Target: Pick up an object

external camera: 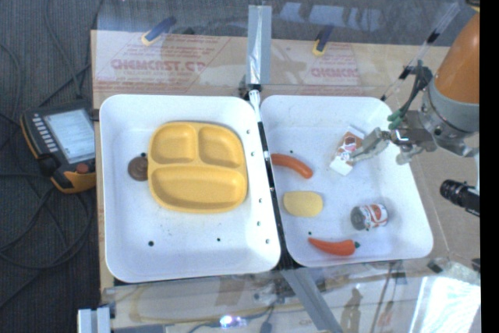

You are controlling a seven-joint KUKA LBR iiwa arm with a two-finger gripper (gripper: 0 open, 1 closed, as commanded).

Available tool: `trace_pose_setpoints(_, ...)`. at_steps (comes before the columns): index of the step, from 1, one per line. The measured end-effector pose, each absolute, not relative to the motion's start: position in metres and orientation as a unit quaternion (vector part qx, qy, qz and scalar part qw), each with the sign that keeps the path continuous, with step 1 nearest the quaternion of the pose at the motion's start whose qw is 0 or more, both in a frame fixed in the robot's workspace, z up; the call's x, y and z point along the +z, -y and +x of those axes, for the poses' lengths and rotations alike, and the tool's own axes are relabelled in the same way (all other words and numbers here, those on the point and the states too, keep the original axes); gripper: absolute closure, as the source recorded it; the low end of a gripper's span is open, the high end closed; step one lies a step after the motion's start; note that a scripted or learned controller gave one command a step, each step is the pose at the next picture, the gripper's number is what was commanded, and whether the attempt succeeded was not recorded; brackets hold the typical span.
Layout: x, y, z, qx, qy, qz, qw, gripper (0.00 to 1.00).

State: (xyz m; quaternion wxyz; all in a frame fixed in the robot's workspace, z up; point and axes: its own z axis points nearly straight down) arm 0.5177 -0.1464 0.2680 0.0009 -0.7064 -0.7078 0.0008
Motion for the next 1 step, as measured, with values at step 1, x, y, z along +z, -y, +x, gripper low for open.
trace_pose_setpoints(1, 0.1589, 0.1674, 0.5899, 0.0016, 0.714, -0.7, 0.001, 0.0)
